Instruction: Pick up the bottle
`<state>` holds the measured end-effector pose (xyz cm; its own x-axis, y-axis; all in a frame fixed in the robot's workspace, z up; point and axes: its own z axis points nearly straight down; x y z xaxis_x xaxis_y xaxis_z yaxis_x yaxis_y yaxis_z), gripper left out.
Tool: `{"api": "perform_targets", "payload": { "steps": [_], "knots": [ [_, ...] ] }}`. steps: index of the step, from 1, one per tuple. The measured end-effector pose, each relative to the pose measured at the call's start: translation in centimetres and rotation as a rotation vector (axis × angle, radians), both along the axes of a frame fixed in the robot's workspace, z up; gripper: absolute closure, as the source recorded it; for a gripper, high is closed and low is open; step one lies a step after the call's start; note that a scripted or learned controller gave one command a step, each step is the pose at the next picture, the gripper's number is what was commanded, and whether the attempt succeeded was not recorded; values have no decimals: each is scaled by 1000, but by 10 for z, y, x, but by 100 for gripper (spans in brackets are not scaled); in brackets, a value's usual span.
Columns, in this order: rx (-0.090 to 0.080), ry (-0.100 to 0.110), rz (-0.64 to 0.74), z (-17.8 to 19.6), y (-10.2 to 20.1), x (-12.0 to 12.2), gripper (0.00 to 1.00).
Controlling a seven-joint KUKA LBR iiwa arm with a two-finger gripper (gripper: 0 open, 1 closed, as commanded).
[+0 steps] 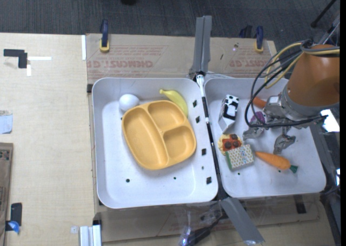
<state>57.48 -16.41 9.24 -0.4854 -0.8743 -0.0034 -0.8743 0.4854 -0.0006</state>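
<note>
Your gripper (268,135) hovers over the right bin (311,183), fingers spread and gripping nothing. The bottle (231,107) lies near the divider, left of it. You're at the approach: shift left, descend, then close.

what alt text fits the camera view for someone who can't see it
The gripper hangs open over the right bin, above a carrot, with a black-and-white bottle nearby. The left bin holds a yellow divided plate, a banana and a white egg.
</note>
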Motion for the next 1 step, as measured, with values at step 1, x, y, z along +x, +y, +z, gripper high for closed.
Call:
{"api": "perform_targets", "payload": {
  "steps": [1],
  "knots": [
    [0,0,227,0,56,-34,0]
  ]
}}
